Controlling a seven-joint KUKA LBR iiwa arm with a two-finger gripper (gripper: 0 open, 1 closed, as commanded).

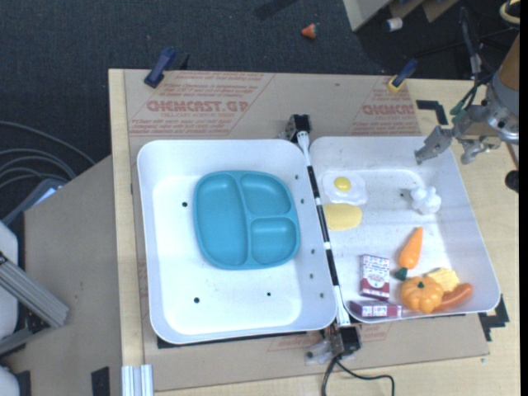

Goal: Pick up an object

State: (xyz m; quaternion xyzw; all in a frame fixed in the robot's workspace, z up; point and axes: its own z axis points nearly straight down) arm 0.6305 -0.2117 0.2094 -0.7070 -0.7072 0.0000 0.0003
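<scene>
At the near edge of the right bin [470, 213] a small pile of toy food sits in the corner: an orange pumpkin [419, 294] touching a yellow piece [444, 278] and a reddish sausage [456, 294] that lies just behind and to the right of it. Just left of the pumpkin stands a small red and white carton [375, 275], with a flat printed packet [376, 309] lying against the bin's near rim. A carrot [411, 247] lies tilted just above the pumpkin.

Farther in, near the divider between the bins, a yellow lemon-like piece [342, 215] lies just below a fried egg [343, 186]. A small white object [426, 199] rests toward the middle of the bin, well apart from both.

The left bin [165, 221] holds a blue divided plate [246, 219], lying flat with three compartments.

At the far right corner of the right bin, the hand [454, 144] hangs over the rim with its two fingers spread apart and nothing between them. Both bins rest on the counter [247, 101].
</scene>
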